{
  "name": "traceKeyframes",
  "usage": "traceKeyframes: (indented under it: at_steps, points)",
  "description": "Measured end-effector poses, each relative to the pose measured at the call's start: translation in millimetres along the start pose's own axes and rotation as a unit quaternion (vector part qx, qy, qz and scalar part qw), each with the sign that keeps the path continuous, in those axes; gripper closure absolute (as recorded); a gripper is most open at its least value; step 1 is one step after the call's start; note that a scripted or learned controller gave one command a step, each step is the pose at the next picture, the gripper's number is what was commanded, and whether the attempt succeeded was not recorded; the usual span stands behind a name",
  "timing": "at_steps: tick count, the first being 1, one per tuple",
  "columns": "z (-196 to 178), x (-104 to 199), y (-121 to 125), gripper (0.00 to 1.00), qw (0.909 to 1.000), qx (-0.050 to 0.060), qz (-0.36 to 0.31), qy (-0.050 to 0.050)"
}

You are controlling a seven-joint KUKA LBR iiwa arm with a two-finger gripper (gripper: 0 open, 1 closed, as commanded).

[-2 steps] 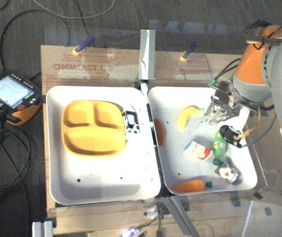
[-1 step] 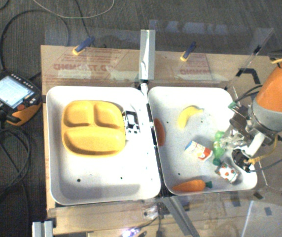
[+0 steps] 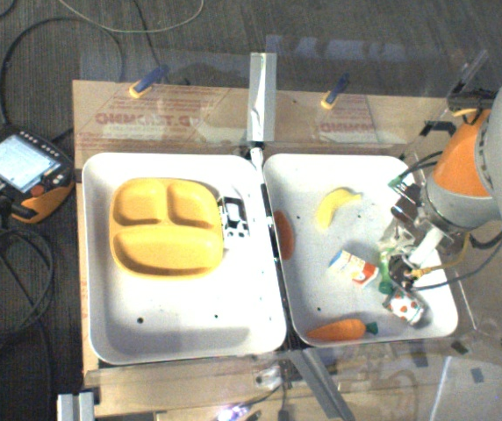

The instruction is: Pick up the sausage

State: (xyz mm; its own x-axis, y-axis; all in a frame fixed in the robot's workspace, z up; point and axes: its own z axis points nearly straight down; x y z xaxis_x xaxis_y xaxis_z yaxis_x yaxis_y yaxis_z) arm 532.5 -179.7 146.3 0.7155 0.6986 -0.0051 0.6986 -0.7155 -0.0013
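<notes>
- From the overhead camera, the bench [image 3: 93, 95] carried two shallow white bins side by side, and the right bin [image 3: 308, 310] serves here as the landmark for everything else.
- The sausage [image 3: 283, 233], a reddish-brown piece, lay against the right bin's left wall, roughly halfway along it, just beside the divide from the left bin [image 3: 172, 323].
- A yellow banana [image 3: 334, 206] lay in the upper middle of the right bin, well apart from the sausage.
- A small white carton with a red end [image 3: 354, 267] sat near the right bin's centre, below the banana.
- An orange carrot with a green top [image 3: 340, 329] lay along the right bin's lower wall.
- The arm [image 3: 466, 169], grey with an orange band, reached in over the right bin's right side.
- The gripper [image 3: 398, 270] hung low near the right bin's lower right corner, just right of the carton and far from the sausage.
- Whether the fingers were spread or pressed together could not be told; cables and small coloured parts cluttered that spot.
- A small white and red thing [image 3: 405, 308] lay just below the gripper, near the right bin's lower right corner.
- A yellow divided tray [image 3: 167, 226] lay in the left bin, left of the right bin.
- A handheld control pad [image 3: 18, 172] lay on the floor, far left of the right bin.
</notes>
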Motion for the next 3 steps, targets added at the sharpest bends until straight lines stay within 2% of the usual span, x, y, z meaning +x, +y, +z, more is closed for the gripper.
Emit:
traceKeyframes:
  at_steps: [1,2,3]
  points:
    - [-4,-49,-12,1.00,0.9862,0.001,0.165,0.001]
    - [-24,-51,-17,1.00,0.9597,0.001,0.281,0.001]
    - [-20,-66,-3,1.00,0.9594,0.000,0.282,0.000]
